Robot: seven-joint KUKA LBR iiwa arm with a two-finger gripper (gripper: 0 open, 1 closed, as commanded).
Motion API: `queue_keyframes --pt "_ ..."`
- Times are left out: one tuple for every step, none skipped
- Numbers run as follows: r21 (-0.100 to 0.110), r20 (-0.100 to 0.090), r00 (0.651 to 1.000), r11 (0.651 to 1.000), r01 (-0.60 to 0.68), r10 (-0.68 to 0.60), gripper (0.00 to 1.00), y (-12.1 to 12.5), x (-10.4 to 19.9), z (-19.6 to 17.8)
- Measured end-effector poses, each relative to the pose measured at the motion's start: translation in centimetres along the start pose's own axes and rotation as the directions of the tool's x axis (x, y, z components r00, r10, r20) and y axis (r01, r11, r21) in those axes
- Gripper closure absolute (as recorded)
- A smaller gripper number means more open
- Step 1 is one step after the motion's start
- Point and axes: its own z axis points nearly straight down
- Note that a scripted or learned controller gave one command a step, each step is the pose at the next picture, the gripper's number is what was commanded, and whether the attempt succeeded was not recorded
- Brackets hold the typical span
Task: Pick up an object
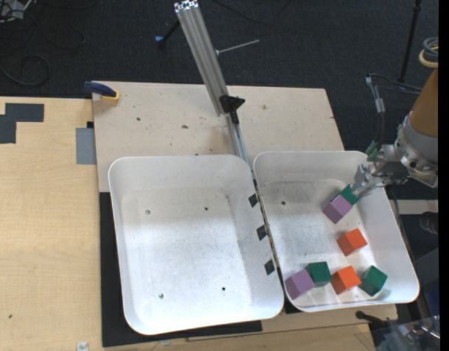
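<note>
Purple block [338, 208] sits just below and left of the gripper [365, 181], touching a green block [349, 194] right at its tip. Whether the gripper is clenched, I can't tell. Other blocks lie well below it in the right bin [400, 225].

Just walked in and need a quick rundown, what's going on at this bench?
A robot arm reaches into the right bin from the right. Its pincer is low at a green block that touches a purple block. Nothing looks lifted yet. Five more blocks lie near the bin's front: orange, purple, green, orange, green. The left bin sits alongside.
</note>
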Motion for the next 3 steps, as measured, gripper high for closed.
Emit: queue_keyframes --pt "0.0 -0.001 1.0 1.0 0.002 -0.002 1.0 -0.3 5.4 -0.4" --pt "0.002 -0.001 1.0 1.0 0.0 0.0 1.0 -1.1 11.2 0.6" --pt "0.0 0.0 1.0 1.0 0.001 -0.001 1.0 -0.1 17.1 1.1"
